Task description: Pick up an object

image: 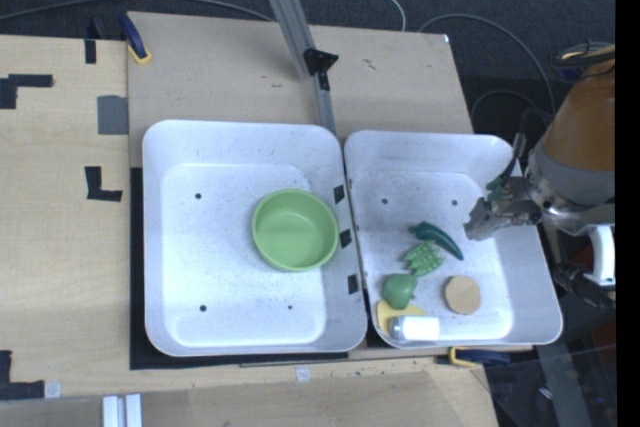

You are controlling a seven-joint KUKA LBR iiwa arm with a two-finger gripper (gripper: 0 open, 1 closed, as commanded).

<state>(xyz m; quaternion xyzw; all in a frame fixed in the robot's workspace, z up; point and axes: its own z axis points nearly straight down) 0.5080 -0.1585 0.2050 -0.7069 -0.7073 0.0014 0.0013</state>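
My gripper (484, 221) hangs over the right side of the right bin (395, 155), with nothing visible between its fingers. Just left of it lies a dark green pepper-shaped toy (437, 238). Below that sit a light green knobbly toy (423, 260), a green pear-shaped toy (398, 290) and a tan round disc (462, 295). A white cylinder on a yellow piece (412, 326) rests against the bin's near wall. A green bowl (294, 230) stands in the left bin (180, 165), towards its right side.
The arm's orange band and grey wrist (585, 140) reach in from the right edge. A grey pole (285, 0) slants down to the bins' shared top rim. Cables lie on the dark floor behind the bench.
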